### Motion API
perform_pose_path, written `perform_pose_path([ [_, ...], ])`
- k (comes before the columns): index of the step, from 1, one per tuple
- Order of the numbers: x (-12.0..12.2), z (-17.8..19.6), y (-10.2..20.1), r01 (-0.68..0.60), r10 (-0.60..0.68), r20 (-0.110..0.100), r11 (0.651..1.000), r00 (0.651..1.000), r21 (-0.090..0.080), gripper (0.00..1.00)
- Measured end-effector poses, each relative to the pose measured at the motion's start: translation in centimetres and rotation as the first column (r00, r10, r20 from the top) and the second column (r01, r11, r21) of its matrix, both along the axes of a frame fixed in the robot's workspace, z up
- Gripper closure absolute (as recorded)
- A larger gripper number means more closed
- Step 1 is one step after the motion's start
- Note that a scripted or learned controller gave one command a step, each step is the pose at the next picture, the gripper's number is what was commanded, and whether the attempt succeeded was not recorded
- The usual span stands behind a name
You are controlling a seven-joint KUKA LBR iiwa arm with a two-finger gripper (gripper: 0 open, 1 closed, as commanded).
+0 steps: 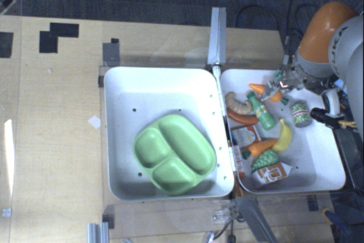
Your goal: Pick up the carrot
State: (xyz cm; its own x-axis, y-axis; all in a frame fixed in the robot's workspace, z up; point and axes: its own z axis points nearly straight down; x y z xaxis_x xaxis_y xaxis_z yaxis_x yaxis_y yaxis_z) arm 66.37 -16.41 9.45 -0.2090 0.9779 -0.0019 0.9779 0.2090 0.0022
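Currently: bench (51, 139) carries two white bins. Left bin (122, 91) holds a green tray (175, 153). Arm (335, 37) reaches in at upper right of frame; jaws (280, 83) over the right bin's (324, 162) upper part, state cannot be told. Carrot (260, 148) lies lower centre of the right bin, touching a banana (283, 136). A can (300, 113) stands nearby.

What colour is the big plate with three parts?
The divided plate is light green, seen in the camera view, in the left bin.
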Motion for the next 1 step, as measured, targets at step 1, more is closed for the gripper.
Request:
perform_pose_path([
  [1,0.75,10.66,4.34,0.070,-0.070,0.003,0.998,0.998,0.001,1.00],
])
